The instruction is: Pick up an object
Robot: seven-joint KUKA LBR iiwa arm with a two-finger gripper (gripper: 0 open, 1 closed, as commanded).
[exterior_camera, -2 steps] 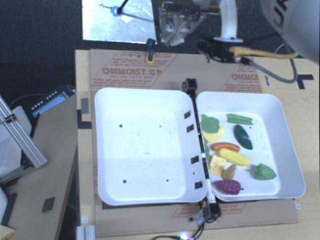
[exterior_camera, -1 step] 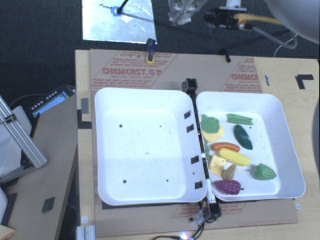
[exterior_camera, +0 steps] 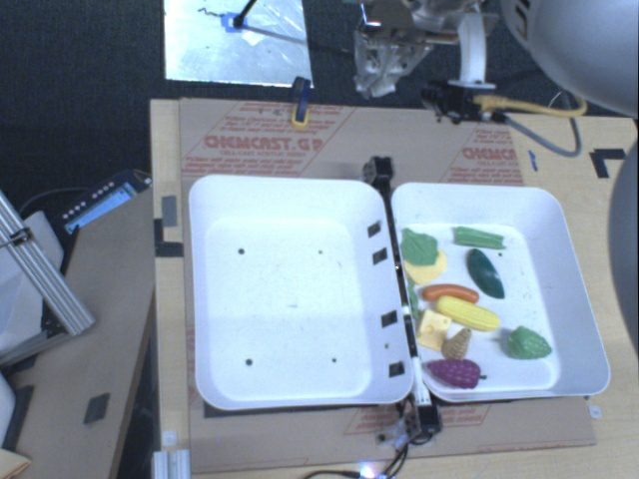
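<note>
The grey arm is hanging high over the far edge of the brown board-covered table, well clear of both bins, and its hand is sitting above the bare board behind the bins; whether that hand is open or closed I cannot tell, since the tip is pale and blurred against the dark floor. The wide shallow white left bin is lying just beside the shallow white right bin, and all the candidates for picking are lying in the right one. The step in hand looks like the approach, so doing it well is mostly a matter of choosing a target with room around it. The long dark green plastic vegetable and the lumpy green plastic piece near the bin's right side are standing apart from their neighbours and seem the safest picks. The yellow plastic corn cob is touching the orange plastic carrot-like stick, so closing on either risks nudging the other. The purple plastic grape bunch is sitting close to the near wall, where a descending hand could catch the rim. I would be lowering straight down over the dark green vegetable, spanning its narrow width.
</note>
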